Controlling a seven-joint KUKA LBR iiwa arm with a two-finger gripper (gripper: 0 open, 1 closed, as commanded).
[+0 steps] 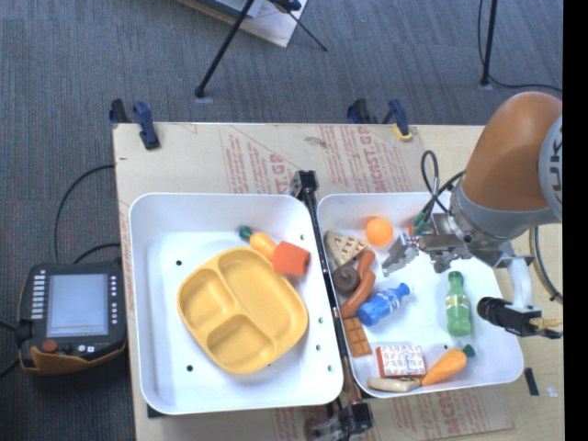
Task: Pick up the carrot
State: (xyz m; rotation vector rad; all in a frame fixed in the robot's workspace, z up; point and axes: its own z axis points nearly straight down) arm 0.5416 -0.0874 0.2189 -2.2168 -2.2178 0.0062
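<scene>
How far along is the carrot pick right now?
Nothing done yet. One carrot lies at the right bin's front edge; another sits in the left bin beside the yellow tray. The gripper hovers near the orange ball, away from both.

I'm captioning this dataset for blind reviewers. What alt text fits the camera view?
A grey-and-orange arm reaches from the right, its gripper above the right bin, apart from the carrot near that bin's front edge. Around it lie a green bottle, blue bottle and orange ball. The left bin holds a yellow tray.
</scene>
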